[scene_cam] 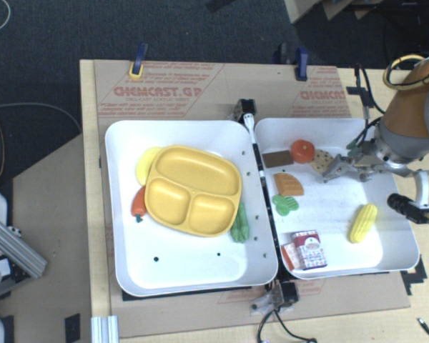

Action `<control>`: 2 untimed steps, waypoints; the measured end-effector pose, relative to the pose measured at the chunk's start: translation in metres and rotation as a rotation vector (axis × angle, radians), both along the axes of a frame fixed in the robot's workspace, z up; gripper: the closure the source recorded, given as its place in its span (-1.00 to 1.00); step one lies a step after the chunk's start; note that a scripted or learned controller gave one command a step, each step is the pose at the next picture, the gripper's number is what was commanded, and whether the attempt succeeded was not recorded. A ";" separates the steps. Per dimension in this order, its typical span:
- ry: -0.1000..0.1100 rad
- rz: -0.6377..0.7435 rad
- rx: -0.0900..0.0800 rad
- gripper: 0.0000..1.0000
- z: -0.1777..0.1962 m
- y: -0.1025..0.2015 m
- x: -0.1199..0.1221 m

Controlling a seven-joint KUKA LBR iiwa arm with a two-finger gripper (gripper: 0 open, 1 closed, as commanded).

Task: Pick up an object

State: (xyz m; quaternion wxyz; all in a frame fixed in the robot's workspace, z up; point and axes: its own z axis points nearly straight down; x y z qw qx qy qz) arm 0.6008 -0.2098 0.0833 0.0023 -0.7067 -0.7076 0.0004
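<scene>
The gripper (332,170) is seen low in the right bin (386,259), right by a cracker (321,161) at about 10 o'clock; whether anything is pinched can't be told. A tomato (302,150) is parked just past it, corn (362,222) at 5 o'clock.

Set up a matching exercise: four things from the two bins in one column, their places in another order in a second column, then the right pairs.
Things:
1. yellow divided tray
2. corn cob
3. tomato
4. red carton

Places:
A. right bin, far side, by the brown block
B. left bin, filling its middle
C. right bin, near edge
D. right bin, right part, below the gripper

Pairs: 1-B, 2-D, 3-A, 4-C
</scene>
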 end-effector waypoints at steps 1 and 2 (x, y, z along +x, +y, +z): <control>-0.005 0.000 -0.002 1.00 0.013 -0.001 0.001; -0.010 -0.001 -0.006 1.00 0.065 -0.009 0.009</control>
